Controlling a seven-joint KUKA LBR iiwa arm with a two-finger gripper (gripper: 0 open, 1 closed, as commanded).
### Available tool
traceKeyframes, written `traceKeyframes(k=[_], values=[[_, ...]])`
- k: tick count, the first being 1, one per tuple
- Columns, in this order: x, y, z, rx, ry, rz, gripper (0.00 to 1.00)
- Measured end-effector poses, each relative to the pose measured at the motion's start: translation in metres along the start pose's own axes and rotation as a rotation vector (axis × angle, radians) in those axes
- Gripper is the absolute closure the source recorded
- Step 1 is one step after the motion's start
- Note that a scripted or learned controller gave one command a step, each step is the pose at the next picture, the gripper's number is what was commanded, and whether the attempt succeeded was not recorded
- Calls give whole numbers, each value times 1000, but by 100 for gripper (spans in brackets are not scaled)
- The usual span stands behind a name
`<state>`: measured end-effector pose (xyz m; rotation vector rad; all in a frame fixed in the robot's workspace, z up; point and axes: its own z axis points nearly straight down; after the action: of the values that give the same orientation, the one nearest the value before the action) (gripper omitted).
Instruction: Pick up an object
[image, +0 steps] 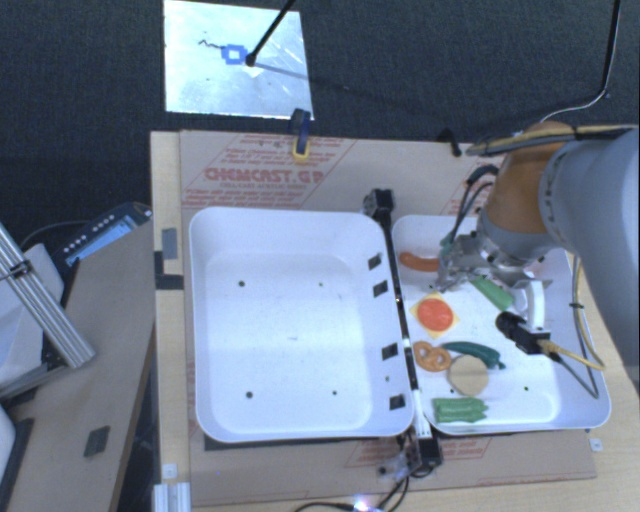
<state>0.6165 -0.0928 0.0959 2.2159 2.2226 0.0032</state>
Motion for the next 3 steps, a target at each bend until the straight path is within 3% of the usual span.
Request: traceKeyframes(k=[1, 2, 3], values=[[48, 2, -206, -18, 1, -7, 100], [78, -12, -450, -18, 1, -4, 100], [86, -86, -441, 0, 2, -3, 100]])
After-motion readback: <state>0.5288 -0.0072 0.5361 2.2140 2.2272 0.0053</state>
